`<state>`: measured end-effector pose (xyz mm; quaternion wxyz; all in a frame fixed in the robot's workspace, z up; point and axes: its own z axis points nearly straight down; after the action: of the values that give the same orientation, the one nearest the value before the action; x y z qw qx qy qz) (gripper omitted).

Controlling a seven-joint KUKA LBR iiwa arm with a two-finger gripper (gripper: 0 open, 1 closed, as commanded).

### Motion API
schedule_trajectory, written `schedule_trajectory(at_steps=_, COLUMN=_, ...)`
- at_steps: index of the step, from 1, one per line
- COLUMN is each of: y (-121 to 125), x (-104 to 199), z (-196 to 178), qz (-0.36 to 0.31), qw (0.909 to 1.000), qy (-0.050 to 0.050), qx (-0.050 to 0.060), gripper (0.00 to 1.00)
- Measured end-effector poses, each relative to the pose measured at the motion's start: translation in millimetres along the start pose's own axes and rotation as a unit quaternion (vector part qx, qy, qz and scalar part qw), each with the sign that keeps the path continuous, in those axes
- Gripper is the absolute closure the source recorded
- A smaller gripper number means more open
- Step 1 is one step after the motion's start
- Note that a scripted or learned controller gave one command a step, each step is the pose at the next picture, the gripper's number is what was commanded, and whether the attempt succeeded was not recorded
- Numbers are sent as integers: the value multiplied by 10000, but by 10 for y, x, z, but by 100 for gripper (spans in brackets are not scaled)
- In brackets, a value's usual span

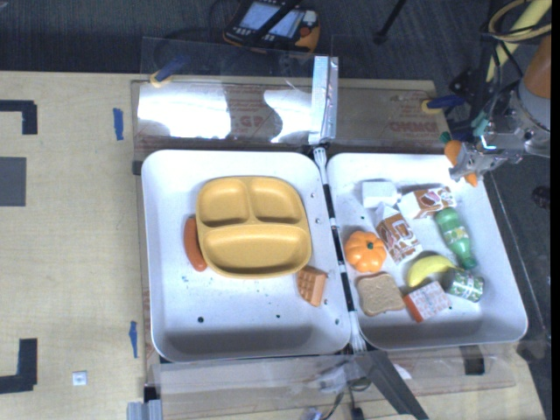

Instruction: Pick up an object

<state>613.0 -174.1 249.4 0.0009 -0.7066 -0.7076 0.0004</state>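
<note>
Light wood bench (61,234) w/ blue tape marks (118,123); dark floor (105,16) behind.

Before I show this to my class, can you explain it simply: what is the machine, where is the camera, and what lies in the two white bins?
The one camera looks down at a slant from above a wooden bench. The machine is a robot arm reaching in from the picture's right; its pincer hangs over the far right corner of the right bin. I see nothing between its tips.

The left bin holds a yellow divided plate, a toy sausage against the plate's left side, and a waffle piece near its lower right corner.

The right bin holds toy food: a small pumpkin, a bread slice, a banana, a green bottle, a can and some small cartons.
</note>
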Motion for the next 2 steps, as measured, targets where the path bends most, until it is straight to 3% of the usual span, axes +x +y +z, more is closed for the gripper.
schedule_trajectory(at_steps=1, y=-109, x=-235, z=1406, qz=-389, qw=9992, qy=-9, qx=-32, gripper=0)
schedule_trajectory(at_steps=2, y=-105, x=-247, z=1303, qz=-378, qw=9993, qy=-14, qx=-48, gripper=100)
